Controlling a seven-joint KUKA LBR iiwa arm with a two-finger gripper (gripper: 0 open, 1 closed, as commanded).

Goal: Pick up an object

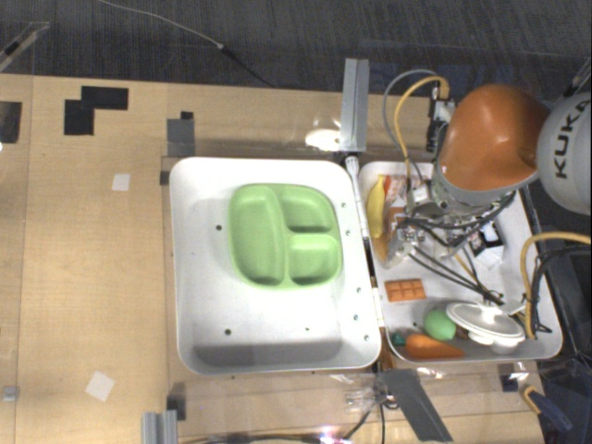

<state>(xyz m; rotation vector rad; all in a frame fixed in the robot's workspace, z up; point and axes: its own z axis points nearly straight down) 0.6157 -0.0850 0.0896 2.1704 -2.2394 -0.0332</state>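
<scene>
Camera view, pincer [407,239] low in right bin [546,345], state unclear, arm [486,146] hiding contents.

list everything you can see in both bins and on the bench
plate: 1, green, three compartments, left bin
banana: 1, yellow, right bin, along its left wall
waffle: 1, orange-brown, right bin, middle
ball: 1, green, right bin, near edge
carrot: 1, orange, right bin, near corner, beside the ball
dish: 1, white, right bin, right of the ball
bins: 2, white, side by side on the bench
bench: 1, tan wood
arm: 1, grey with orange band, over the right bin
</scene>
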